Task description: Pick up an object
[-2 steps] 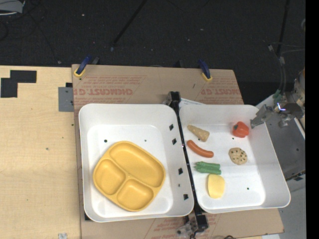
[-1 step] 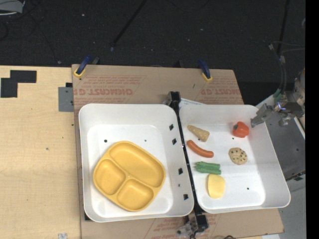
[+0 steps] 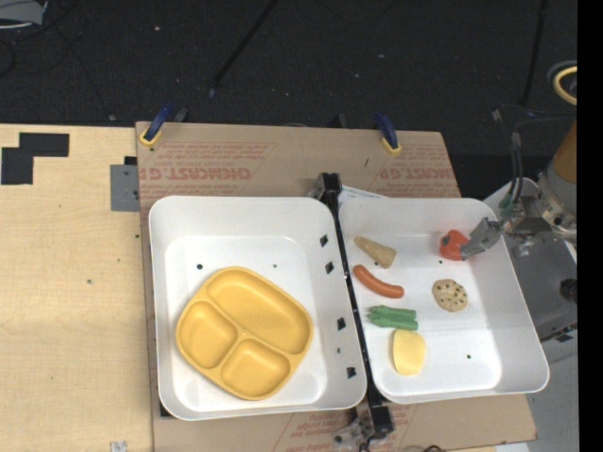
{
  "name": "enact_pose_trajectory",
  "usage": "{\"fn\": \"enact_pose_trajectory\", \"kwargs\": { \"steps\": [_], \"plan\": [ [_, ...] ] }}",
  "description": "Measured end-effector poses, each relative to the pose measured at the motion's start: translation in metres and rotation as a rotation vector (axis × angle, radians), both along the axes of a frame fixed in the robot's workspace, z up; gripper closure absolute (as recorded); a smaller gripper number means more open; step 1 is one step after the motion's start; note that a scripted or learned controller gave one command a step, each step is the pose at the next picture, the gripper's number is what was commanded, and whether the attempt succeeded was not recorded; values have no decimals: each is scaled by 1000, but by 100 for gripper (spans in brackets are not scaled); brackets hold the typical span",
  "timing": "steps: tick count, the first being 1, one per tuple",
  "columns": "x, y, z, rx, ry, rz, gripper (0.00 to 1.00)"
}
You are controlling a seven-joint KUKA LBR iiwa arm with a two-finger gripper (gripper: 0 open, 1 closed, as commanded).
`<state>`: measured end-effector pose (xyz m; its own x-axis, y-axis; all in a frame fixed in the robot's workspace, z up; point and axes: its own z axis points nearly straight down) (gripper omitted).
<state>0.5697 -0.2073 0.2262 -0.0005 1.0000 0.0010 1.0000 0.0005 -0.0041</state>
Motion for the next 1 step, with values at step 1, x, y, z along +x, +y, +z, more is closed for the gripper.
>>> {"fn": "enact_pose_trajectory", "kwargs": {
  "steps": [1],
  "plan": [
    [-1,-2,-43,0,0,0,0]
  ]
}}
